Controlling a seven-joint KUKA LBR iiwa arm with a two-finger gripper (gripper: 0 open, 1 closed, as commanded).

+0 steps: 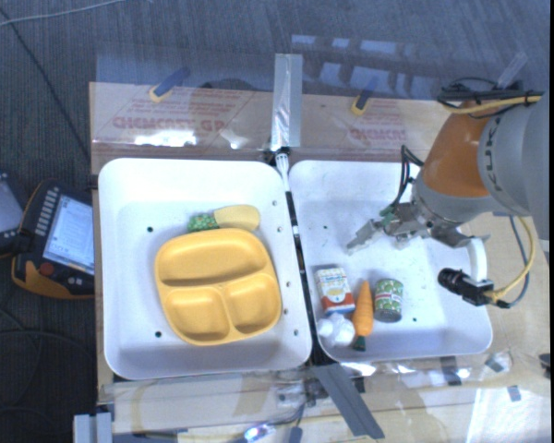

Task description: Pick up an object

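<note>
the jaws (369, 233) hang over the right bin (462, 340), spread open with nothing between them. the can (388, 300) stands nearest, just below them and a bit right, with the carrot (363, 314) beside it lying long axis up-down, then the carton (331, 291). well left, the left bin (120, 340) holds a yellow tray (218, 282).

Two white bins on the bench, left bin (120, 247) and right bin (462, 335). One yellow tray (220, 282), one banana (237, 216), one green item (202, 221). Right side: one carton (332, 290), one carrot (363, 310), one can (388, 300), one white item (336, 330).
</note>
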